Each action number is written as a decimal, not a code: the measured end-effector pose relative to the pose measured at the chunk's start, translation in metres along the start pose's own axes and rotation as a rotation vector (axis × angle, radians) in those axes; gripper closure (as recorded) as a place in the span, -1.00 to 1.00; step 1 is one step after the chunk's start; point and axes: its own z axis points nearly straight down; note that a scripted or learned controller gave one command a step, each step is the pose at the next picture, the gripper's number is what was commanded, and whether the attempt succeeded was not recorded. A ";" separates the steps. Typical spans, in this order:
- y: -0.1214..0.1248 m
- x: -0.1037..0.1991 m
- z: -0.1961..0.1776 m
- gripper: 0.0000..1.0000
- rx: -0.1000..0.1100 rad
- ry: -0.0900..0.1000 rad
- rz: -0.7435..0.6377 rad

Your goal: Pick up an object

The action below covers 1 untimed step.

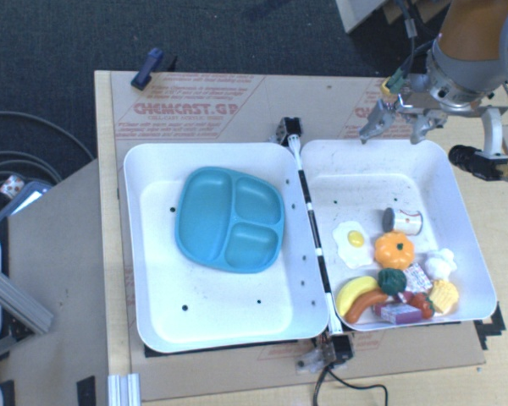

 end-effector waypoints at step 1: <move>-0.021 -0.023 0.173 -1.00 -0.002 0.000 0.001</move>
